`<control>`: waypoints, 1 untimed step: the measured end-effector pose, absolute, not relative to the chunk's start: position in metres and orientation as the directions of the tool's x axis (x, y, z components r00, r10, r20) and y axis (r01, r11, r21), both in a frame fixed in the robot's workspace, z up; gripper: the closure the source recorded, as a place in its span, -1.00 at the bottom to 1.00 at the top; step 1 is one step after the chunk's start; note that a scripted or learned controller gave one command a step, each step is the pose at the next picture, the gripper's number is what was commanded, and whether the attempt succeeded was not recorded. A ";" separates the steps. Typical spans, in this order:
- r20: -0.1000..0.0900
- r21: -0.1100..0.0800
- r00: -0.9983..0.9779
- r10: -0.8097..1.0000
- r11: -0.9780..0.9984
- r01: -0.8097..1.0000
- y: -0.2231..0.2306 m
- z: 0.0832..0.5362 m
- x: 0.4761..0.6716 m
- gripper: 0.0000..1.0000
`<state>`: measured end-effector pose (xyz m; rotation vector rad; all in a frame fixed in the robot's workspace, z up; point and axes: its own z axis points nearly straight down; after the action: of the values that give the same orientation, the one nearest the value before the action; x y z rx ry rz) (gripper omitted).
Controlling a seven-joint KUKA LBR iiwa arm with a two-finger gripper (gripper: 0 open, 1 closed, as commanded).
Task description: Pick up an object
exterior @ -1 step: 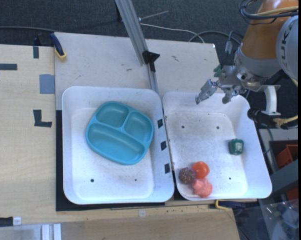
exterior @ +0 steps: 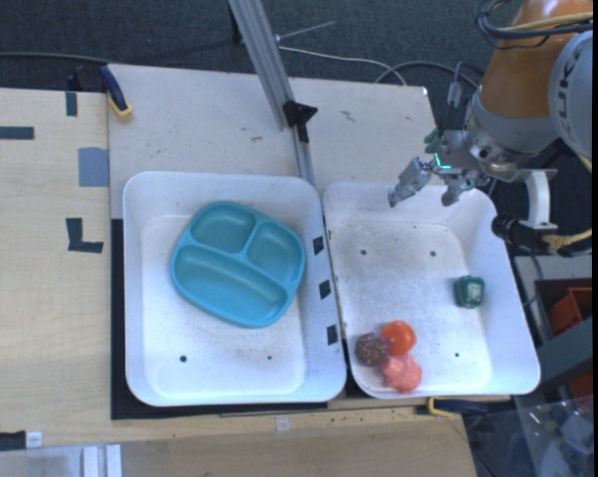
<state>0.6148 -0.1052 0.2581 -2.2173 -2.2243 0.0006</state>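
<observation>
My gripper (exterior: 426,189) hangs over the far edge of the right bin (exterior: 418,241), its two fingers spread apart with nothing between them. Well below it, near the bin's front edge, lie a red-orange tomato-like ball (exterior: 398,337), a dark brownish lump (exterior: 371,348) and a pink piece (exterior: 403,374), all bunched together. A small dark green object (exterior: 469,291) rests against the bin's right wall. The gripper is apart from all of these.
The left bin (exterior: 150,286) holds a blue divided plate (exterior: 238,262). A slanted grey metal pole (exterior: 269,63) runs from the top down to the gap between the bins. Cables trail across the bench behind the right bin.
</observation>
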 end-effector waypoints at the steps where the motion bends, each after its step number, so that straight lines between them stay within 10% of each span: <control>1: -0.001 -0.005 -0.002 1.000 0.002 1.000 -0.106 0.212 0.621 -1.00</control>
<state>0.6207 -0.1058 0.2122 -2.2175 -2.2217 0.0067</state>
